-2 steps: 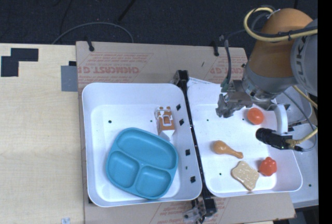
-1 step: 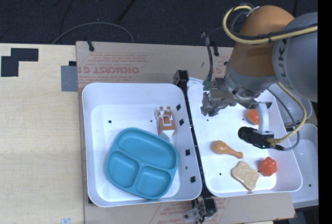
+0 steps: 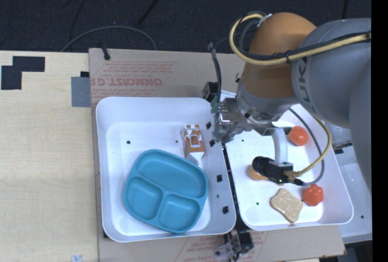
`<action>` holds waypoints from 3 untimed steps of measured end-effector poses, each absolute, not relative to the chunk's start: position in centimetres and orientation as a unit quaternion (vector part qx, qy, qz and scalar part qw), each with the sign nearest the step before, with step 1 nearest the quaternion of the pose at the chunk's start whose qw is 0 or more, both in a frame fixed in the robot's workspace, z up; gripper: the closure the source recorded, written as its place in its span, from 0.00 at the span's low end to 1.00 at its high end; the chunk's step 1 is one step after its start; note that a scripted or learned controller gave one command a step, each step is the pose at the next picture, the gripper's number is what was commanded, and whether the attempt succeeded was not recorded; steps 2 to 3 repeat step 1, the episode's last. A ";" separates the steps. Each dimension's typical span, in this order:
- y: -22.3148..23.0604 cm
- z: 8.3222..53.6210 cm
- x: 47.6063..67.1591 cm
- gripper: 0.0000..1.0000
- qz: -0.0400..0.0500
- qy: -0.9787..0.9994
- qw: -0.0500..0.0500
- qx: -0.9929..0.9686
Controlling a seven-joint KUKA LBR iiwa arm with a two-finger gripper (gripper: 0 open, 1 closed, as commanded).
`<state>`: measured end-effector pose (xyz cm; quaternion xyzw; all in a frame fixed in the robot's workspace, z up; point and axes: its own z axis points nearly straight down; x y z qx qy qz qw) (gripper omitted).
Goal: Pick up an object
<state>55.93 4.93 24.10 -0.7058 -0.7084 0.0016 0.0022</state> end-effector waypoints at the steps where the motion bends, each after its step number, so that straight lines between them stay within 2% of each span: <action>1: 10.2 22.4 56.1 1.00 0.002 -0.709 0.003 -0.705; 3: 10.2 22.4 56.1 1.00 0.002 -0.709 0.003 -0.705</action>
